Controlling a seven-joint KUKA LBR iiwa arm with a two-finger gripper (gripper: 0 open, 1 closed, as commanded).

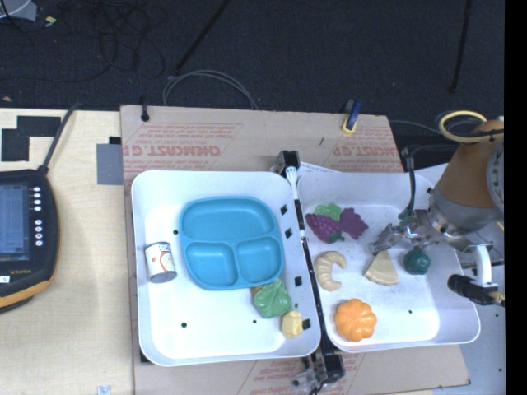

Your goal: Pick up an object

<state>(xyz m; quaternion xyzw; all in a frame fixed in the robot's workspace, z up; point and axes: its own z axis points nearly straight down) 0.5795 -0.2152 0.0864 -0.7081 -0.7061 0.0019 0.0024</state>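
My gripper (401,241) hangs low over the right bin (457,327), reaching in from the right. It stands open with nothing between its fingers. Just below it lie a pale yellow cheese wedge (381,268) and a dark green round piece (417,261), both close to the fingertips but apart from them. Left of the gripper sit purple grapes with a green leaf (333,222) and a tan croissant (331,269). An orange pumpkin (356,319) rests near the bin's front.
The left bin (156,327) holds a blue divided plate (230,243), a small white can (160,262), a green leafy piece (272,299) and a small yellow piece (291,323). A black-clipped rim (300,245) divides the bins. A tablet (20,229) lies far left.
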